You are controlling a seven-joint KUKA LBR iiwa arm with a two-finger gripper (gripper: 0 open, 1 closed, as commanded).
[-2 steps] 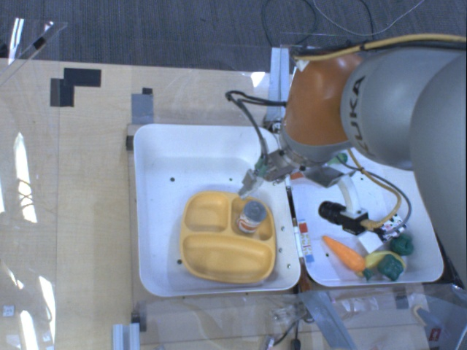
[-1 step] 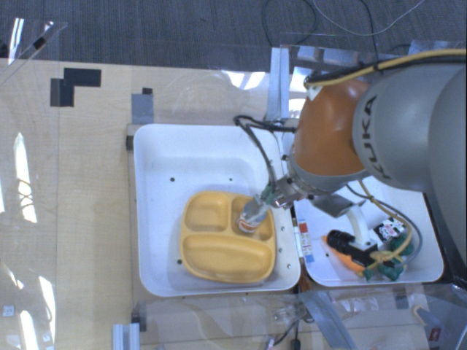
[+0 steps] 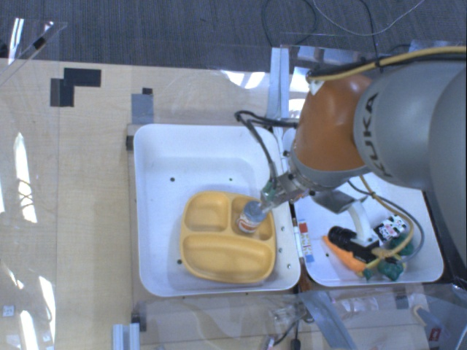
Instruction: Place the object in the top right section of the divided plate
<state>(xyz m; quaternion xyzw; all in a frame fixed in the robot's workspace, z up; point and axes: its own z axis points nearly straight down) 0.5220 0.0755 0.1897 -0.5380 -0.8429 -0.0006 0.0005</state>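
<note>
A yellow divided plate (image 3: 219, 250) lies in the left white bin (image 3: 168, 173), with two small sections at the back and one long section in front. A small jar-like object (image 3: 250, 219) with a silvery top and an orange-brown base sits in the plate's top right section. My gripper (image 3: 268, 197) is right above it, touching or nearly touching its top. The wrist and the orange band hide how the gripper meets the object.
The right bin (image 3: 430, 268) holds an orange piece (image 3: 344, 257), a green piece (image 3: 391, 269) and a small black-and-white item (image 3: 391, 229). The arm covers most of that bin. A bin wall (image 3: 298, 239) runs close by the plate's right rim.
</note>
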